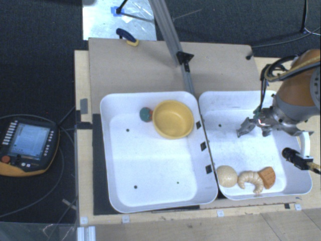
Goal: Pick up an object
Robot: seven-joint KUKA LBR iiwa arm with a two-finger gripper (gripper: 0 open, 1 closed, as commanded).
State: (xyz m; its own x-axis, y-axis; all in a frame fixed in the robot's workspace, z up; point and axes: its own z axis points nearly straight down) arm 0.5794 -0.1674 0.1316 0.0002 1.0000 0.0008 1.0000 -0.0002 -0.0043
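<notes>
A pale round object (pixel 226 175), a curved cream piece (pixel 252 180) and an orange-brown piece (pixel 267 176) are shown along the right bin's (pixel 235 104) near edge. They lie at about 6 o'clock from the gripper (pixel 249 127), well apart from it; whether the jaws are parted cannot be told, and nothing is seen held.

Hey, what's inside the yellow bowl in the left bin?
The yellow bowl looks empty: its visible inside shows plain yellow. A small teal ball sits outside it, against its left rim, in the left bin. Whatever lies beneath the bowl is covered.
</notes>
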